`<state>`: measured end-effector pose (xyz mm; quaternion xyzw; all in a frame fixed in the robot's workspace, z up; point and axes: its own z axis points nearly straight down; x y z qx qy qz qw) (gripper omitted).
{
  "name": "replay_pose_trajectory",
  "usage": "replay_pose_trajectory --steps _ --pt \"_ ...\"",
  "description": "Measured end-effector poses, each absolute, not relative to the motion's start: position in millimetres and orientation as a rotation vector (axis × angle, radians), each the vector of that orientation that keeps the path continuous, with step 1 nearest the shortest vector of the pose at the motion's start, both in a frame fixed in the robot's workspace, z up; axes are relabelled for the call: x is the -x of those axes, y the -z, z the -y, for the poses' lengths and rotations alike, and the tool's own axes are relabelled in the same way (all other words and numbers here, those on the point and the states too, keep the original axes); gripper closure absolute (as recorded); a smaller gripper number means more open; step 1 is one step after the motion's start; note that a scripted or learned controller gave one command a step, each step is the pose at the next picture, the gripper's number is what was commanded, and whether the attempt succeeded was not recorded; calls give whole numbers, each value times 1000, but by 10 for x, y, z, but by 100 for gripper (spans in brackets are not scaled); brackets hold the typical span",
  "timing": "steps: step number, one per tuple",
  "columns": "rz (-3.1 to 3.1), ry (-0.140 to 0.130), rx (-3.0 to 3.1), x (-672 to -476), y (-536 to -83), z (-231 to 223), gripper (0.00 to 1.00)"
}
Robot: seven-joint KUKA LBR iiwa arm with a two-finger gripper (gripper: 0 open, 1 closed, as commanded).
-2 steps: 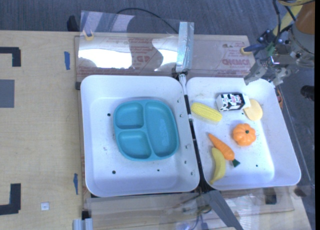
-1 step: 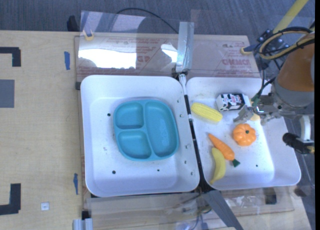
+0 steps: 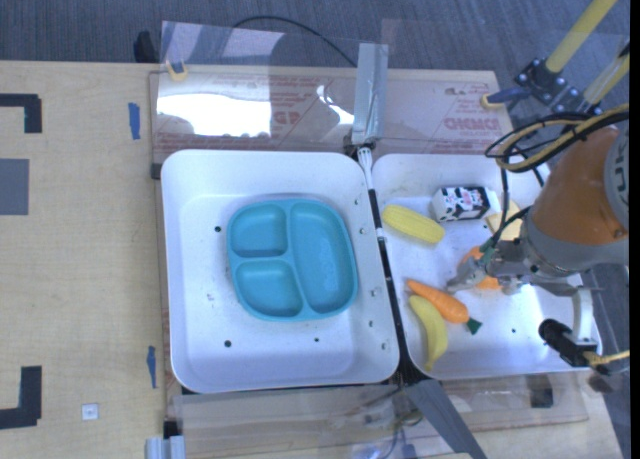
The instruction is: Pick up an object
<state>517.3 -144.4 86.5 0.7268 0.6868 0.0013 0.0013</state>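
Gripper low in the right bin, over the loose toy food.

I take the orange plastic carrot (image 3: 439, 301) as the nearest target, lying across the yellow plastic banana (image 3: 430, 329), just beside the gripper (image 3: 483, 274); I cannot tell its finger state. The yellow corn cob (image 3: 413, 224) and black-and-white carton (image 3: 461, 202) sit farther back, and the blue divided plate (image 3: 291, 257) fills the left white bin (image 3: 190, 247).

A grey metal arm (image 3: 585, 247) with a broad orange band (image 3: 580, 197), looped black cables (image 3: 530, 142), and a small metallic hand (image 3: 478, 272).
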Motion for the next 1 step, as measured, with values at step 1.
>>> replay_pose_trajectory --steps 1 --pt "-2033 -4 -2389 -5707 -858 1784 0"
